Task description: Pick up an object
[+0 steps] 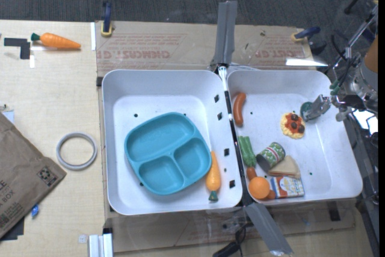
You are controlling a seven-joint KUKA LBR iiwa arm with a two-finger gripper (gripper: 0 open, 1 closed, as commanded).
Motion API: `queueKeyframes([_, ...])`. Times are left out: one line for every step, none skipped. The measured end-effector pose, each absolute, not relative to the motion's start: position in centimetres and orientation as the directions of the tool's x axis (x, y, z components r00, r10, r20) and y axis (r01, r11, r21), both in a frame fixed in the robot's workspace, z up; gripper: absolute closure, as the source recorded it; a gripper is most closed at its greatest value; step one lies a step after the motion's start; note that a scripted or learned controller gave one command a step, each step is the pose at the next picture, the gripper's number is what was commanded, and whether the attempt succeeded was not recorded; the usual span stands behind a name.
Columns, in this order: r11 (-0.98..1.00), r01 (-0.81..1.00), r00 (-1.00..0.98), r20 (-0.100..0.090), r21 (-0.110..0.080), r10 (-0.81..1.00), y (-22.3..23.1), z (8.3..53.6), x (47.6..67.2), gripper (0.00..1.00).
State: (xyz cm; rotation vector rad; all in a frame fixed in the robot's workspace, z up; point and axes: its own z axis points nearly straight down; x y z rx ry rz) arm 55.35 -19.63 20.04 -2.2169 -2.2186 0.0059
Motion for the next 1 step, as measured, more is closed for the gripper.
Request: queueKeyframes([-0.002,1.0,0.002,0.0,-0.003,1.0,-19.21,8.96,58.57,0.0])
